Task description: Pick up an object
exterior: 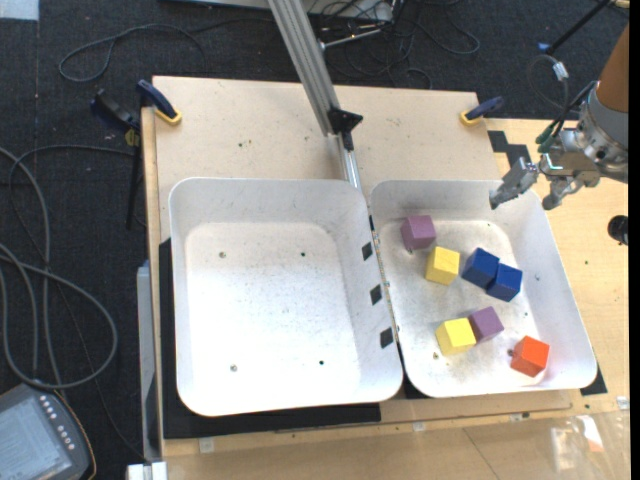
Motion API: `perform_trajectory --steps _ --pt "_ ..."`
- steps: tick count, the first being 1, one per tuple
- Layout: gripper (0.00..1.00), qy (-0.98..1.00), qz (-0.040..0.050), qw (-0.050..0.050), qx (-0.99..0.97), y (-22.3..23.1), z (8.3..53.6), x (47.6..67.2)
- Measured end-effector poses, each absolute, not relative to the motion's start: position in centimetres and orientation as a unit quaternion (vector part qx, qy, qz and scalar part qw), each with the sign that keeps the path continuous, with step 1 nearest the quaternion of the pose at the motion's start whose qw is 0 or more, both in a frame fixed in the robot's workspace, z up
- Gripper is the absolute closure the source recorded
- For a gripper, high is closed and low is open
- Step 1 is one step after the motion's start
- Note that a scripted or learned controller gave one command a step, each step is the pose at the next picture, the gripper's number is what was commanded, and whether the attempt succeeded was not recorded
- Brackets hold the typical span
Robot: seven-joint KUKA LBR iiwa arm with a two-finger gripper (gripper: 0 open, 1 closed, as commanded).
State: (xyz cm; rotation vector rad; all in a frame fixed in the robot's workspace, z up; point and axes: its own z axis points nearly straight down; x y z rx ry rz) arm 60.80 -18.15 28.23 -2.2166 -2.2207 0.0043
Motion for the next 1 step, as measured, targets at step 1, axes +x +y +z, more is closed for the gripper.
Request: perform_trajectory --steps 1 --pt "0.0 -0.708 0.0003 0.0 -0.706 -18.13 28.51 60.88"
